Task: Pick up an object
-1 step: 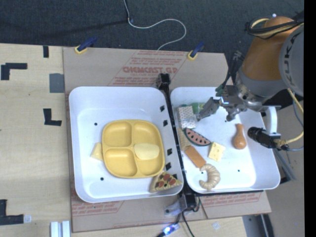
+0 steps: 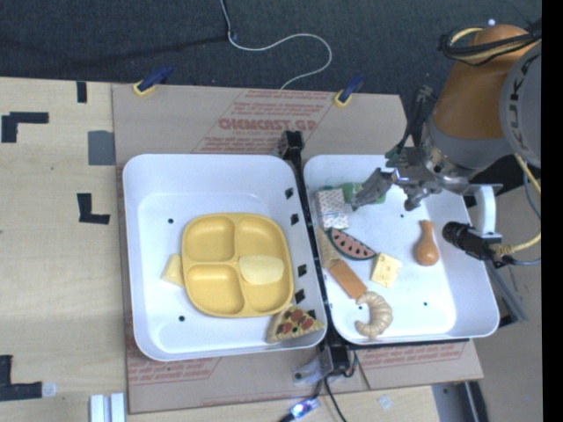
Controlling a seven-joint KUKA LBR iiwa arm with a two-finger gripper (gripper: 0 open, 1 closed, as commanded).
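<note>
The left bin holds a big yellow plate with four little parts. A pale yellow slice lies in one part on the right. A pizza slice lies just near the plate, at the bin's near right corner.

The right bin holds the toy food. The pincer hangs over its far side with its two fingers spread apart, holding nothing. A brown drumstick lies just nearer than the pincer, a bit to the right, apart from it. Left and nearer lie a watermelon slice, a croissant, an orange hot dog and a cheese cube.
</note>
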